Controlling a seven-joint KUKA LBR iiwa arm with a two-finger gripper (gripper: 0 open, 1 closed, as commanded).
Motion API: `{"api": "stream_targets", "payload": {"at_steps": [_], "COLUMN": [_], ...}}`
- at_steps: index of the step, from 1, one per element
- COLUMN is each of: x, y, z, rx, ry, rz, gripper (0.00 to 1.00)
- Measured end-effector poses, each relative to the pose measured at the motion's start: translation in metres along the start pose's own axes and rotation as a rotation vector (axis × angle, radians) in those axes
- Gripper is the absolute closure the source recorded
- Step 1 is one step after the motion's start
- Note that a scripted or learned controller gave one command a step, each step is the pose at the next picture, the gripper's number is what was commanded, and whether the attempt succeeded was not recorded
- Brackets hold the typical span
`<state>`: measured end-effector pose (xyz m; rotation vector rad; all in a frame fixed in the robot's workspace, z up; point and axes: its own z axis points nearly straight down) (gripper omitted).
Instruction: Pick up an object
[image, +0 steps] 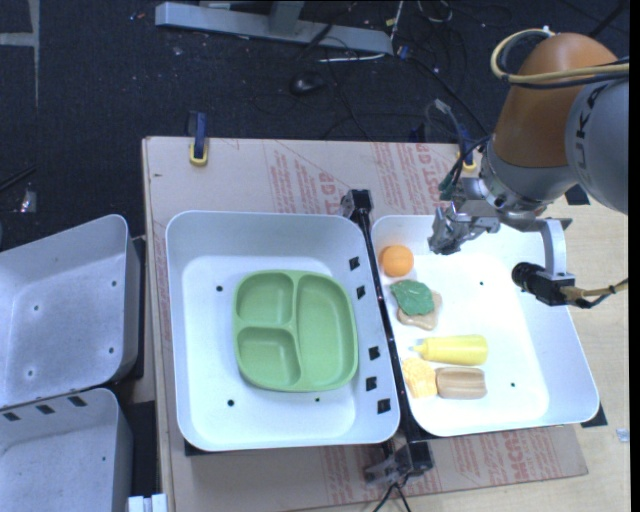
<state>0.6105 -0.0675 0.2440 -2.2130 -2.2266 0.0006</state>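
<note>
The two-finger gripper (447, 240) hangs over the far end of the shallow white right-hand bin (560, 330), carrying nothing; whether it is apart or together I cannot tell. The pickings cluster along that bin's left wall: a small orange ball (398, 260), a green-topped biscuit-like toy (414, 302), a yellow plastic cylinder (454, 349) and a tan bun-shaped piece (461, 382). The ball lies nearest, probably the easiest reach. The green divided plastic tray (296, 330) sits alone in the left bin (200, 300).

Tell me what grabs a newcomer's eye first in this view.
The green divided plate stands out in the middle of the left bin. In the right bin, small toy foods cluster along the left side: an orange ball, a green-topped piece, a yellow corn-like piece. The grey and orange arm's hand hangs over that bin's far edge.
</note>
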Motion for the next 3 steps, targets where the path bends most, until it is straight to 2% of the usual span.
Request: {"api": "stream_targets", "payload": {"at_steps": [3], "x": [0.154], "y": [-0.058], "z": [-0.008], "rx": [0.001], "ry": [0.0], "rz": [-0.002], "gripper": [1.0]}}
